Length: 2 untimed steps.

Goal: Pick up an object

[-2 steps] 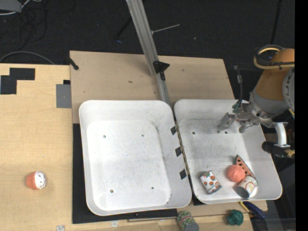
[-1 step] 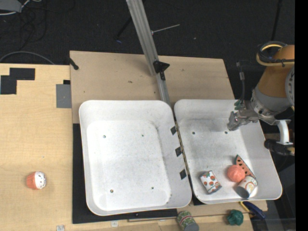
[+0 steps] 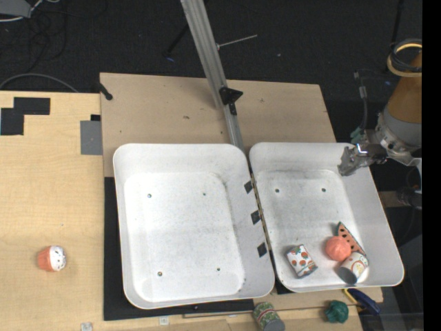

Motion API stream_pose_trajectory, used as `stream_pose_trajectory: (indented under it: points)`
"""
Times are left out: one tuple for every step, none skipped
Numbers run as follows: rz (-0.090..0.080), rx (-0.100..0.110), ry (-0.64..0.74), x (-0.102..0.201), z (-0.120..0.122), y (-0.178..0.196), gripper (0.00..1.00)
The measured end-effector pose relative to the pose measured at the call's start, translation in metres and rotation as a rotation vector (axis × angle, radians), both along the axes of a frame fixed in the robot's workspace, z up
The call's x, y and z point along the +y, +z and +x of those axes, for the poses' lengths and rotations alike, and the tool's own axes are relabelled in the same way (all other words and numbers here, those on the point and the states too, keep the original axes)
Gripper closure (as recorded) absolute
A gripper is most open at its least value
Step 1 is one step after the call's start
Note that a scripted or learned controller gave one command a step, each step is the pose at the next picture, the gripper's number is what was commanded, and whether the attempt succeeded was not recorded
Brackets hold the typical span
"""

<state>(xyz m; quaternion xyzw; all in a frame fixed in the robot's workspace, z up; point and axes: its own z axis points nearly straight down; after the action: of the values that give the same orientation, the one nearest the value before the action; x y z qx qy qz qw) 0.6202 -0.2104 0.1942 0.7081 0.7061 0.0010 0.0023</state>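
The end effector (image 3: 353,157) stands over the far right rim of the right bin (image 3: 303,178), at the corner nearest the arm's entry. Its metal tip is small and partly in shadow; whether it is open or closed cannot be told, and nothing is seen held in it.

All candidate objects lie in the near right corner of that bin, toward the viewer from the end effector and nearly straight down the view from it. They form one tight group: a small white can with red and green print (image 3: 300,261), lying tilted; a round orange ball (image 3: 337,248) just beside it to the right; a red wedge-shaped piece (image 3: 347,234) touching the ball's far side; and a short white cylinder with a dark end (image 3: 353,267) against the bin's near wall. The can stands slightly apart from the rest and appears the easiest to take cleanly; its long axis runs roughly diagonal to the bin walls.

The bin floor between end effector and group is bare and flat, giving an unobstructed path. Room is tight around the ball, wedge and cylinder, which crowd each other and the sloped wall; a grasp there risks nudging a neighbour.

The left bin (image 3: 179,219) holds no object. Stray items lie on the tabletop (image 3: 41,185) outside the bins.
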Motion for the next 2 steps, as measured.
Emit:
stream_pose_trajectory:
  points:
    - [0.0, 0.0, 0.005, 0.006, 0.006, 0.048, 1.0]
    - [0.001, 0.004, 0.004, 0.005, 0.007, 0.061, 1.0]
